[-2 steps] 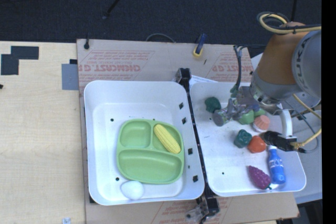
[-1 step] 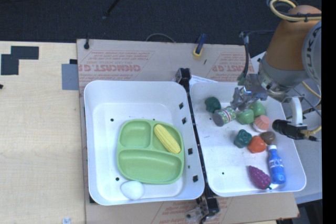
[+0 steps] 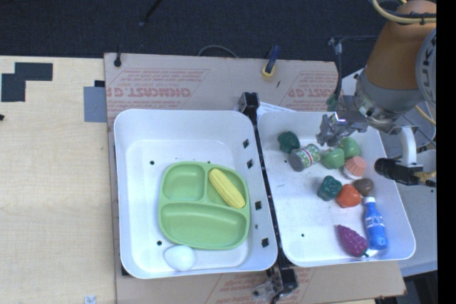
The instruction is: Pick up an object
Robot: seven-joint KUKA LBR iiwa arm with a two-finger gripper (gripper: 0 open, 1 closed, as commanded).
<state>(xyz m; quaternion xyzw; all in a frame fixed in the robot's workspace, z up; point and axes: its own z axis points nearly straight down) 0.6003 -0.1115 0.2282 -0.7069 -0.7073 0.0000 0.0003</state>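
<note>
My gripper hangs over the back of the right bin, just above a cluster of toys. Right below it lie a small labelled can on its side and two light green pieces. A dark green piece sits to the left of the can. Nothing shows between the gripper and the toys to tell whether it holds anything.
Further forward in the right bin lie a pink-and-white ball, a teal piece, an orange fruit, a brown piece, a blue bottle and a purple toy. The left bin holds a green divided plate with corn, and a white egg.
</note>
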